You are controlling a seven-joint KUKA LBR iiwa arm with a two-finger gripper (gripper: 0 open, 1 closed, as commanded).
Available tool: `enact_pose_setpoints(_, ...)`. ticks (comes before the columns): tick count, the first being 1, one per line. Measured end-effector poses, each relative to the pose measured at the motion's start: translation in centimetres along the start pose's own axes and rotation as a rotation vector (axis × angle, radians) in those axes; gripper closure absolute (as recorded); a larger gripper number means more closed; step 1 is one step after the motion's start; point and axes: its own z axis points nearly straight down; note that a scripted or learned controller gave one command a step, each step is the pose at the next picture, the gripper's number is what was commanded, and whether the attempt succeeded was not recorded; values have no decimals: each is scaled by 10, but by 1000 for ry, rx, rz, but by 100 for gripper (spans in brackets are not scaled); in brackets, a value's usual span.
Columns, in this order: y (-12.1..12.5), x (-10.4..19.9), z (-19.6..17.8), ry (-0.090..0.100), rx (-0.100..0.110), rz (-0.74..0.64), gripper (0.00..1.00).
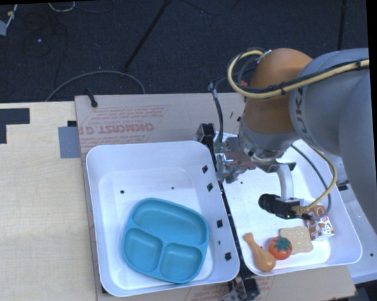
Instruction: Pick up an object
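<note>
Overhead, the end effector (231, 165) hangs by the left wall of the right bin (250, 220); how far open it is cannot be told. A toy drumstick (260, 253), tomato (280, 248) and bread slice (297, 239) lie together near that bin's front edge, apart from it.

A divided tray (165, 239) is lying in the left bin (98, 184), towards its front. Along the right bin's (249, 213) front, a drumstick (261, 253), a tomato (280, 248) and a bread slice (298, 238) are sitting left to right, touching, with a small packet (322, 226) just right of the bread slice.
</note>
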Motion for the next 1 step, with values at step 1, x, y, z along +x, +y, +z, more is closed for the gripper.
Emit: enact_pose_setpoints(1,6,54,7,-2,-2,1,100)
